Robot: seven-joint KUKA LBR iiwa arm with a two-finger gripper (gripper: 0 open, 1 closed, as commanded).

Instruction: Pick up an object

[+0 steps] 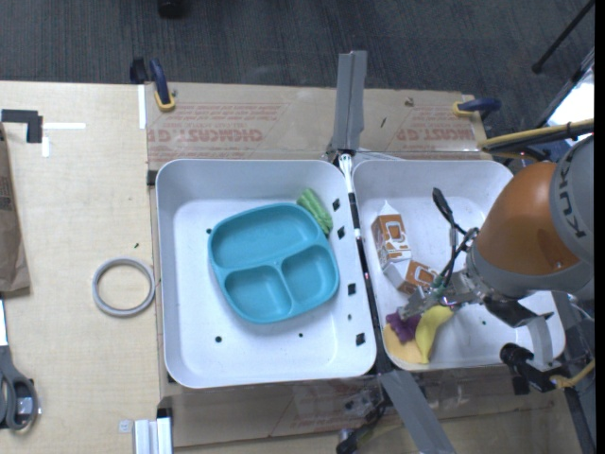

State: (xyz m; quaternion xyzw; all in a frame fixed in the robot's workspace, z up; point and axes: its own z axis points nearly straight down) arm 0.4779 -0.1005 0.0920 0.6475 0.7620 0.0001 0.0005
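Yellow banana (424, 333) and purple item (404, 325) at right bin's (492, 174) front-left corner — gripper (432, 298) just above (finger state unreadable), carton (391, 238) behind.

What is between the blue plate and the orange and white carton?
In the camera view, the two bins' touching walls separate the blue plate from the orange and white carton.

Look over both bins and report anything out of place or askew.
The blue divided plate lies skewed in the left bin, with a green item wedged behind its far rim. In the right bin, an orange-and-white carton lies tipped over.
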